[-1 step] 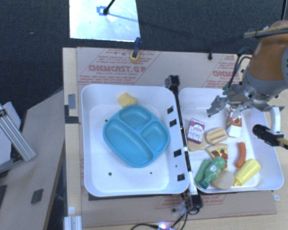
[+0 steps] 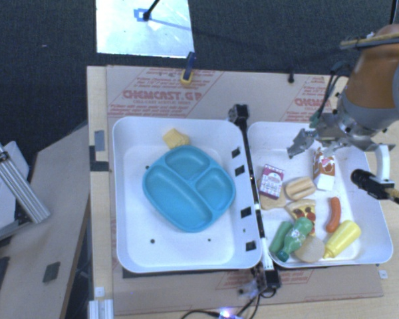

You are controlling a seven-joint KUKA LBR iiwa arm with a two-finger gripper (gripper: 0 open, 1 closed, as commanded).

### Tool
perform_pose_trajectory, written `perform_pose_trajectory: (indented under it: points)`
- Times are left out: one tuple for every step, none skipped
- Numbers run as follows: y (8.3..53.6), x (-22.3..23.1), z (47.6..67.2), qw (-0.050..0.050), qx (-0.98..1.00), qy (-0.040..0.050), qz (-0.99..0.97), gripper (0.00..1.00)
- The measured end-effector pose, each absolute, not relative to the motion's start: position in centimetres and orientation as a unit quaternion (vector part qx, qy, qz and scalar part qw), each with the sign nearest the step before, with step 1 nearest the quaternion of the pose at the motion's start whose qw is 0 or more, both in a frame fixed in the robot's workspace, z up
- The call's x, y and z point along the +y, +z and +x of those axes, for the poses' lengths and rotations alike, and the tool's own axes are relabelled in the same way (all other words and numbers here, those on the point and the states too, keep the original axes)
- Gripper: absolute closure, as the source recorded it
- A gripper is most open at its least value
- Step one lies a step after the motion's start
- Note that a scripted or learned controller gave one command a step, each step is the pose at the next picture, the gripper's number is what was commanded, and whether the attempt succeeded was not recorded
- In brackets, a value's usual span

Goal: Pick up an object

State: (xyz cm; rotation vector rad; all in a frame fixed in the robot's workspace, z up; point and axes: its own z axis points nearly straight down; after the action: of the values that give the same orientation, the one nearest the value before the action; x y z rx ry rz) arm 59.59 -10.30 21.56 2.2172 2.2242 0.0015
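Under the gripper (image 2: 312, 140), in the right bin (image 2: 386, 241), lies a clutter of toy food. Nearest the fingers is a small carton (image 2: 324, 169), white with a red and brown top, lying just below and to the right of the fingertips; whether they touch it cannot be told. One grey finger (image 2: 299, 143) points down and left over bare bin floor, well spread from the other, and nothing sits between them. Further from the gripper, a maroon box (image 2: 271, 181) stands near the divider, with a bun (image 2: 300, 189) just beside it and a pizza slice (image 2: 303, 212) below that. A red sausage (image 2: 333, 214) lies upright in the view to the right of the slice, a yellow bottle (image 2: 342, 238) slants below it, and a green bottle (image 2: 290, 238) leans at the bin's near edge, touching a pale round piece (image 2: 310, 250). Beyond the divider, the left bin (image 2: 130, 244) holds a blue tray (image 2: 188, 187) with three compartments, and a yellow block (image 2: 175, 138) rests just beside the tray's far rim. Above the gripper the orange band (image 2: 382, 72) of the arm reaches in from the right.
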Motion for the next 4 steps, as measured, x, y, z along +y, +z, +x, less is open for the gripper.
perform_pose_trajectory:
  points:
    - [17.4,-10.5,59.6,-0.001,0.707,-0.0006,0.707,0.00]
    - [13.1,-10.0,59.9,0.000,0.708,-0.0001,0.706,0.00]
    - [9.1,-9.9,60.6,0.007,0.707,0.0071,0.707,0.00]
    - [10.3,-10.0,60.8,0.010,0.707,0.0088,0.707,1.00]
